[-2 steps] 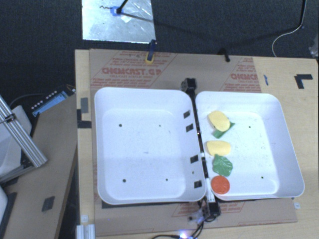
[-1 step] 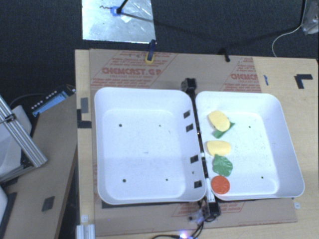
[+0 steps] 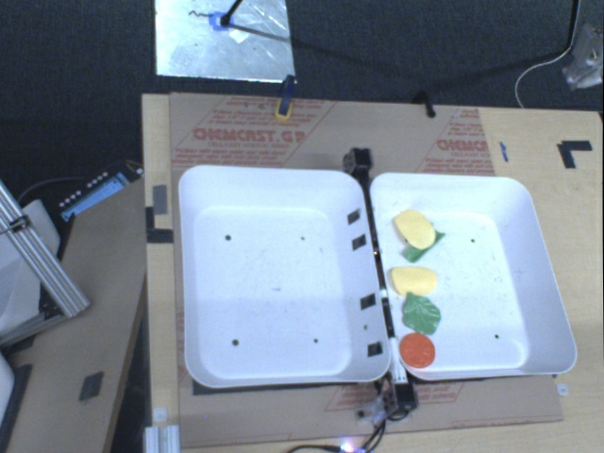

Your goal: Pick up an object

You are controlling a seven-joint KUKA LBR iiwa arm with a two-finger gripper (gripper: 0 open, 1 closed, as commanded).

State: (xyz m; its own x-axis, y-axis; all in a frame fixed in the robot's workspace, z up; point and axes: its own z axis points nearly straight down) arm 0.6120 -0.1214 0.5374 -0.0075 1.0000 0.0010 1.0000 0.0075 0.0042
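The right bin (image 3: 528, 253) holds several small items along its left side. A yellow piece (image 3: 413, 227) lies highest, with a small green scrap (image 3: 416, 251) just below it. Under that sits a second yellow piece (image 3: 413, 279), then a green leafy piece (image 3: 421, 313), and a red-orange round piece (image 3: 417, 350) near the bin's front left corner. All lie flat and apart from the bin's right half.
The left bin (image 3: 274, 272) sits beside the right one, joined by a black clipped divider (image 3: 377, 272). Both rest on a cardboard sheet (image 3: 311, 130). A shiny metal plate (image 3: 223, 25) lies behind, and an aluminium frame (image 3: 38, 262) stands at the left.
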